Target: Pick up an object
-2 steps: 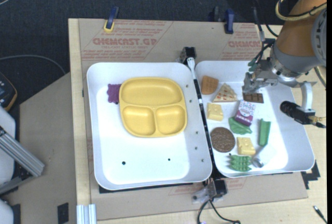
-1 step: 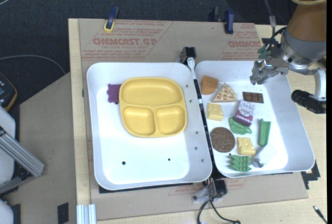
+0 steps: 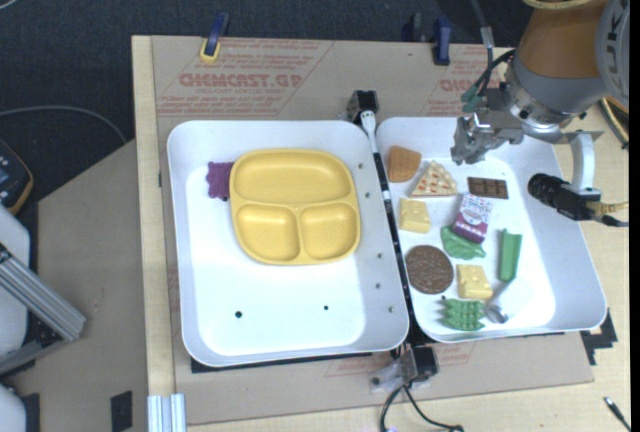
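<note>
Pick not yet made. Gripper (image 3: 468,148) hangs over the far edge of the right bin (image 3: 580,265), nothing between its fingers; whether they are spread or closed, cannot tell. Pizza slice (image 3: 435,181) and chocolate bar (image 3: 487,187) lie nearest. Descent, grasp, lift all remain

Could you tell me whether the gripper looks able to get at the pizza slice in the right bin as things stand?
Probably yes. The gripper hangs over the right bin, just up and right of the pizza slice, whose top is uncovered. The bread piece and chocolate bar lie close beside it, which could crowd the approach.
</note>
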